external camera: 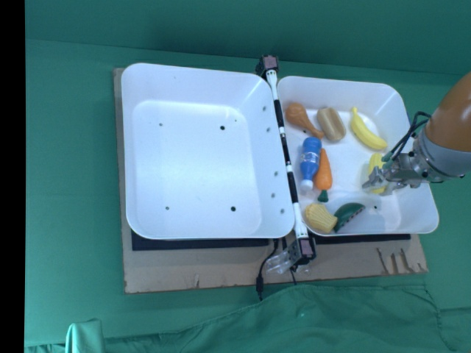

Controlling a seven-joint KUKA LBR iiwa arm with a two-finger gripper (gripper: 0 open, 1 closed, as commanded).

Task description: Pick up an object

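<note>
Pincer [380, 176] at the right of the frame hangs directly over a small yellow fruit [374, 165] in the right bin [412, 223], its opening impossible to judge from here.

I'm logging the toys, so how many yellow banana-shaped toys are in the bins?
2. One yellow plastic banana lies near the right bin's far edge; a second yellow piece sits beside the gripper, partly hidden, so it's uncertain.

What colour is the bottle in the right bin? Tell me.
Blue, with a white cap and label: the bottle shows best in the camera view, beside the carrot.
</note>
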